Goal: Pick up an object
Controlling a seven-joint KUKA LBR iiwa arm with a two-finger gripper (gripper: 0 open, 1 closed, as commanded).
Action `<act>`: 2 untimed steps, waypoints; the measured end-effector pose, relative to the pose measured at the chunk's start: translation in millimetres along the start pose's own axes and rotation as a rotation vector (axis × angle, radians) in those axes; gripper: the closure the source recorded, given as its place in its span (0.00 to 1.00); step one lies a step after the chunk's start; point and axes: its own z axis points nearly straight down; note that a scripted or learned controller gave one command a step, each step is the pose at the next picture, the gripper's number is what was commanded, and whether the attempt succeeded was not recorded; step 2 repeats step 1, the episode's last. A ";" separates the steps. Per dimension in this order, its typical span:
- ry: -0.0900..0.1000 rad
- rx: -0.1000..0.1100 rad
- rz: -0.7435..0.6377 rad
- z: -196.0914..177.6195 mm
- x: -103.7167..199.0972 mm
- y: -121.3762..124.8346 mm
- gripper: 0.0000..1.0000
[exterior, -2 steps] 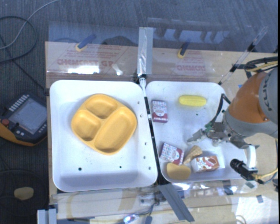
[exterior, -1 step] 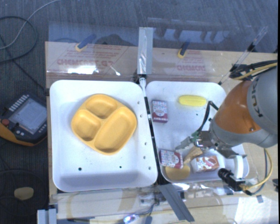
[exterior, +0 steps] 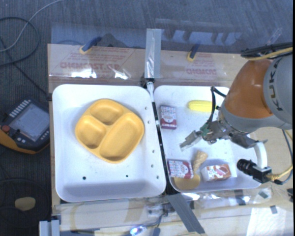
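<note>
Objects lie in the right bin [exterior: 160,132]: glossy cartons [exterior: 168,117], a smooth yellow banana-like piece [exterior: 200,105]. Gripper [exterior: 191,139], mid-frame right, seems slightly open, holding nothing. Left bin [exterior: 64,181] holds a moulded yellow tray [exterior: 109,130].

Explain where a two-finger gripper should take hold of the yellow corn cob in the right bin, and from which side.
Grip the corn cob across its middle, coming straight down from above. It lies flat and alone, long axis left-right, so the fingers probably close best across its narrow width.
</note>
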 end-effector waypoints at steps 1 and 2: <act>0.000 0.005 0.068 46.6 -24.3 -12.6 0.00; 0.000 0.005 0.068 46.6 -24.3 -12.6 0.00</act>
